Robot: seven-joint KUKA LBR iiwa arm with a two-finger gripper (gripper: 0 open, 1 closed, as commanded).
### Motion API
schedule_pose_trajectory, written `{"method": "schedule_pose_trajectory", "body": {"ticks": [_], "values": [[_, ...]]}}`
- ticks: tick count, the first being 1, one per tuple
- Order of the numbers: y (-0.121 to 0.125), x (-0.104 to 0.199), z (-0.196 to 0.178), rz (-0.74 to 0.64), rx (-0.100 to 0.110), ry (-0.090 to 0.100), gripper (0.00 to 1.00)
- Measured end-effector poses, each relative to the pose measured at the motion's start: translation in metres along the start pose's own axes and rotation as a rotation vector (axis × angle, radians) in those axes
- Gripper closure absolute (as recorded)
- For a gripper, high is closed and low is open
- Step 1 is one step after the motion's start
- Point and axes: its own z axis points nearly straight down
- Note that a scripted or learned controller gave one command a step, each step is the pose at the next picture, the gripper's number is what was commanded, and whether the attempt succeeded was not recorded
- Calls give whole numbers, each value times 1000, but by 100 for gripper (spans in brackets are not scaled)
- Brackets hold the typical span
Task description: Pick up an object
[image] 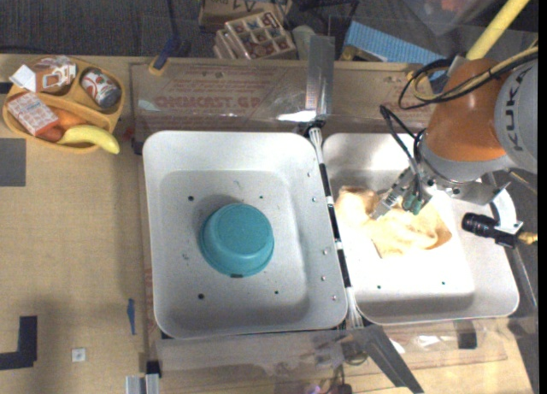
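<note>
Two white bins are borne side by side on the counter (77, 238), and the pick is judged to be set up in the right bin (444, 285). Nearest the camera, the front halves of both bins are seen bare. A little further back, a teal bowl (238, 239) is seen lying upside down near the middle of the left bin (171, 213), well apart from the arm. In the right bin a pale yellow cloth (402, 232) is spread crumpled across the middle, its long axis running roughly left to right, from just beside the dividing wall toward the bin's right side. The claw (402, 200) is seen above the cloth's back edge, pointed down and to the left, so that the bulk of the cloth lies just in front of and below it. Whether cloth is being touched cannot be told, and how far the claw is open cannot be told either; nothing is seen lifted. A short descent onto the cloth's middle is judged to be the move called for. Furthest back, a yellow tray of toy food (60, 106) is seen at the counter's far left corner
</note>
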Motion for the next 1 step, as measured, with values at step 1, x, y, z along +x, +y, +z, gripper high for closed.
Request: {"method": "schedule_pose_trajectory", "body": {"ticks": [1], "values": [[46,-43,18,217,-8,-12,0]]}}
